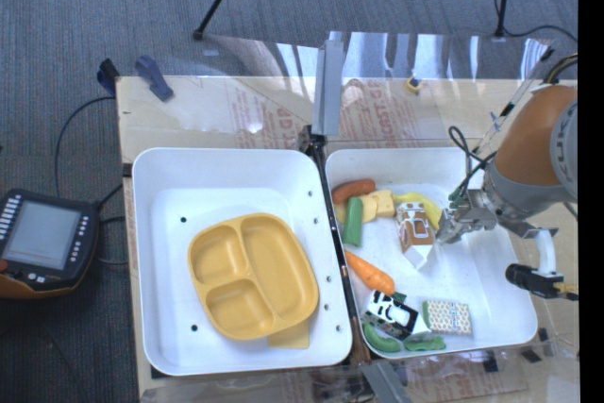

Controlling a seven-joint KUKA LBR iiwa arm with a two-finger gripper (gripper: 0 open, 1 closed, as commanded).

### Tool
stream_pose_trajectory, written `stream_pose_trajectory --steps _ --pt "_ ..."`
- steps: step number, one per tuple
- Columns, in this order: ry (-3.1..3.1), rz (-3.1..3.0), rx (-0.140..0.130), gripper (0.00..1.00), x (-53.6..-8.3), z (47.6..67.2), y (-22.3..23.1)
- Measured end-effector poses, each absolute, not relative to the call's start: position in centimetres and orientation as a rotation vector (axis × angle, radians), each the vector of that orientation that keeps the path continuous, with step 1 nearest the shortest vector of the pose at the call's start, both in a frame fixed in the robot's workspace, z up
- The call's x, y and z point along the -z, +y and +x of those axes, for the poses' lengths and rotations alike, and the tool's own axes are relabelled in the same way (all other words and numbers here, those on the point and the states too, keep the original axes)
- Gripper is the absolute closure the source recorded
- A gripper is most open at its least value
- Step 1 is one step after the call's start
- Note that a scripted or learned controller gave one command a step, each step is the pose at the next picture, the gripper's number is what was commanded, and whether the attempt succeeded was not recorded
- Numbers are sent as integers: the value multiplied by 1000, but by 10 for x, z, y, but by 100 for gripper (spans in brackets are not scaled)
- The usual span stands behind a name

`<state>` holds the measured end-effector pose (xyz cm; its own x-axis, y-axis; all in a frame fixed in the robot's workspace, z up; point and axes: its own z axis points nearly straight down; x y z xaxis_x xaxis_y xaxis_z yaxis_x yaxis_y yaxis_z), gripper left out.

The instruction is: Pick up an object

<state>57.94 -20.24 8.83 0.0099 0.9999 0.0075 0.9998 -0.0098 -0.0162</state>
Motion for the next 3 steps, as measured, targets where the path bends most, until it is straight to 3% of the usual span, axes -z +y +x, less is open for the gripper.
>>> stream_pose_trajectory --steps 1,2,3 --pt "-1843 -2539 -6 100 -173 594 -198" --pt "-1842 -2535 -11 0 -170 593 -197" --pt "-1837 -2543 -6 0 -101 615 -160"
